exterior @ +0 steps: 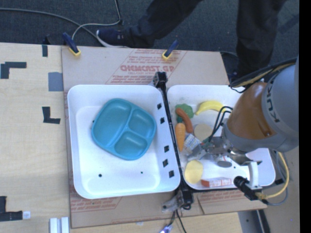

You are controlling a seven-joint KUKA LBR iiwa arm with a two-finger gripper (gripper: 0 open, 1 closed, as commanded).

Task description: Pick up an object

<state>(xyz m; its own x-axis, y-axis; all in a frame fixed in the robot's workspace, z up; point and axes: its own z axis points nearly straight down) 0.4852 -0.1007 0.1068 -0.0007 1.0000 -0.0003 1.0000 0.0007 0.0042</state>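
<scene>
Place: a robotics lab or test workshop.
Bench: a plywood top (pixel 29 144) marked with black tape, a cardboard sheet (pixel 141 67) clamped along its far edge.
Bins: two shallow white bins (pixel 77 144) set side by side on the cardboard.
Floor: dark carpet (pixel 39 13) with loose cables (pixel 92 25).
Machine: an industrial arm (pixel 265 113), grey and orange, above the right bin.

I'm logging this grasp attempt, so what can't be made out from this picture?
- Gripper: blurred among the toys, so any grasp is unclear.
- Right bin: far side covered by the arm.
- Small packet: print too small to read.
</scene>
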